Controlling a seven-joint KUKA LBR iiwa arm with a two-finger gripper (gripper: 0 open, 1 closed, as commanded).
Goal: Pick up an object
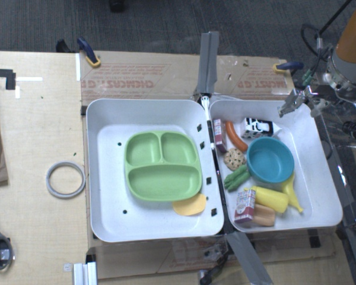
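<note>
The tool point(296, 101) hung over the far right corner of the right bin point(320, 141), above its far rim, with nothing visibly between its fingers; whether they were spread or closed could not be told at that size and angle.

All the likely targets lay in that bin, to the left of the tool and nearer the camera. Closest was a small black-and-white object point(258, 126) by the far wall, just left of the tool. Past it, the blue bowl point(270, 160) sat mid-bin, with an orange carrot-like piece point(235, 136) slanting along its far left side, its long axis running from far-left to near-right. A round cookie point(234, 158) and a green vegetable point(237, 176) lay left of the bowl. At the near end, a yellow banana point(292, 195), a yellow block point(271, 199) and a small carton point(245, 206) were packed together, touching or nearly so.

The left bin point(101, 159) held a green divided plate point(163, 165) and a yellow piece point(190, 205) at its near edge, well apart from the tool.

In my judgement the black-and-white object asked for the shortest move, a short shift left and down, but it sat near the far wall and the bowl's rim, leaving little finger room. The bowl's rim offered open space on its right side.
</note>
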